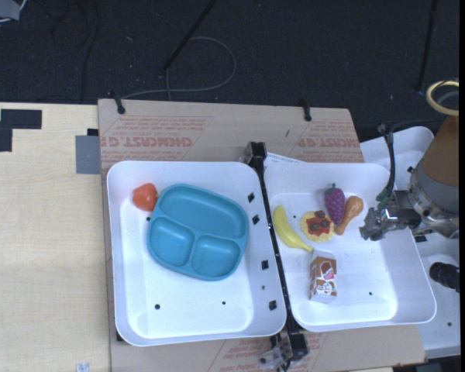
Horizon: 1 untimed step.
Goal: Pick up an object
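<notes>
The right bin (372,301) holds a yellow banana (289,231), a small round pizza toy (318,225), a purple grape bunch (335,201), an orange-brown drumstick (349,211) and a brown-and-white carton (323,277). The gripper (374,227) hangs over the right part of that bin, just right of the drumstick and apart from it. Nothing shows between its fingers.
The left bin (139,308) bears a blue divided plate (198,231) and an orange-red tomato (145,197) at its upper left. Brown cardboard (217,134) lies under both bins. The arm's grey body (442,184) enters from the right edge.
</notes>
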Available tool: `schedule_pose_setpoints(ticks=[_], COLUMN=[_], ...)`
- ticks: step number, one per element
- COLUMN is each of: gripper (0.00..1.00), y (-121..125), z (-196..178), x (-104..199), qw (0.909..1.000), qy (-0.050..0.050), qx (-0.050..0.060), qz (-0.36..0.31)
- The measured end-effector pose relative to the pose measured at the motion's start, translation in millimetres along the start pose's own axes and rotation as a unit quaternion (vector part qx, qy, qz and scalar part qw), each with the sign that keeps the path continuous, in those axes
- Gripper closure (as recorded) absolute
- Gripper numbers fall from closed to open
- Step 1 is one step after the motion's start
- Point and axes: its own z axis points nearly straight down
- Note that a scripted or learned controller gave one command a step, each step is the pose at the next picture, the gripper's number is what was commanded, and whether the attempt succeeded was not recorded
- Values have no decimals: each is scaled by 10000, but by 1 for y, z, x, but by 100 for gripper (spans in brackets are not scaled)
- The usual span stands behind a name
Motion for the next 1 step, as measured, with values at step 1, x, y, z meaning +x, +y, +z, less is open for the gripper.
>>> schedule_pose_setpoints(ticks=[1], gripper=[100], y=[11], z=[-3], x=[56], qw=[10000], qy=[8], qx=[5], qz=[-20])
